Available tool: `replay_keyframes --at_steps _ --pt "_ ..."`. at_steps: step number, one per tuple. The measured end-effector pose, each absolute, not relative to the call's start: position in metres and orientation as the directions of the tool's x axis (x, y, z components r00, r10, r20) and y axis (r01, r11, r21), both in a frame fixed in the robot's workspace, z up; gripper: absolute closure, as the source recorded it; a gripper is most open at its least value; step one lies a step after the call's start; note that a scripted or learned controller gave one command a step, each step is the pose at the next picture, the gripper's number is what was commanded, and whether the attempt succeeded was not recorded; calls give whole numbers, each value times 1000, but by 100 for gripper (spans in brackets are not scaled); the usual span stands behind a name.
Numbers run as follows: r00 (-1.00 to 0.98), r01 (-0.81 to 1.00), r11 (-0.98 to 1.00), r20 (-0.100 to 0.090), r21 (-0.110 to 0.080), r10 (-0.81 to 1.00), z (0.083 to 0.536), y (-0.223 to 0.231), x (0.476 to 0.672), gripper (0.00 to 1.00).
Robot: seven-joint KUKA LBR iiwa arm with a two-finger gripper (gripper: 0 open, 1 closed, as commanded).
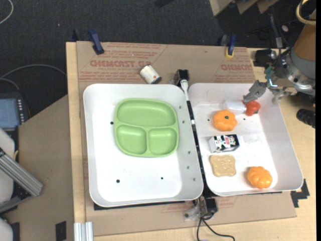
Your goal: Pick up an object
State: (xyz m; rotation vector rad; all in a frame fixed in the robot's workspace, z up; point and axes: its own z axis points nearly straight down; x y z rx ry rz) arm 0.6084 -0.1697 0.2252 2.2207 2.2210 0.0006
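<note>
The arm (301,59) is reaching in from the far right, its wrist angling down and leftward. The gripper (253,102) is hanging low at the far right of the scene, its fingers (255,90) pointing down and left.

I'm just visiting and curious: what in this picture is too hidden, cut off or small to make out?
- Arm: cut off by the camera view's right edge.
- Gripper: too small and dark to tell how the jaws stand, or whether they touch the red item.
- Red item: too small to identify.
- Carton: print too small to read.
- Grey device: cropped by the left edge.
</note>
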Motion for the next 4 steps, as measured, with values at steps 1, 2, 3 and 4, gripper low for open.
replay_keyframes --at_steps 1,2,3,4 --pt "-6 1000 6 4 -4 1000 225 -90 577 0" --pt "-7 1000 7 4 -5 1000 228 -15 527 0" --pt "-4 1000 4 2 -6 1000 227 32 486 0" --pt "-2 1000 2 1 20 1000 381 23 506 0"
